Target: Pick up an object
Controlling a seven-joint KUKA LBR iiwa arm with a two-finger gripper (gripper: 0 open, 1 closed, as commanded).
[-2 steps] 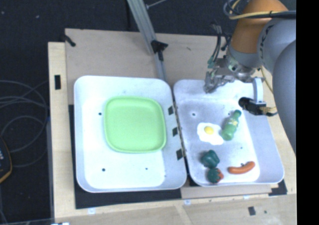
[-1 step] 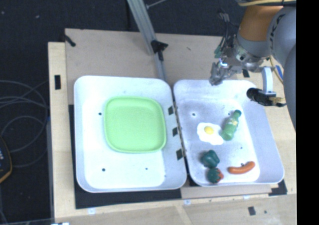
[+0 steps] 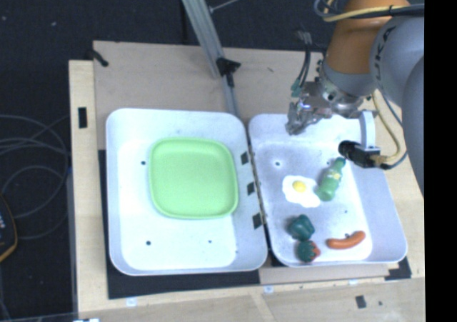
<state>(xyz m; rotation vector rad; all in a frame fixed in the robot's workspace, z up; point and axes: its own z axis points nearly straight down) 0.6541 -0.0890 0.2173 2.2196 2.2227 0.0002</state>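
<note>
The right bin (image 3: 371,242) holds a fried egg (image 3: 300,190), a green bottle (image 3: 330,179) leaning beside it, a green pepper (image 3: 300,226), a small green and red piece (image 3: 308,250) and a sausage (image 3: 345,240). My gripper (image 3: 298,123) hangs over the bin's far left corner, well above and behind the egg. Nothing shows between its fingers.
The left bin (image 3: 128,242) bears a light green square plate (image 3: 193,177). A grey pole (image 3: 203,24) slants down to the gap between the bins. Black cables and a black fitting (image 3: 357,153) hang off the wrist over the right bin's far edge.
</note>
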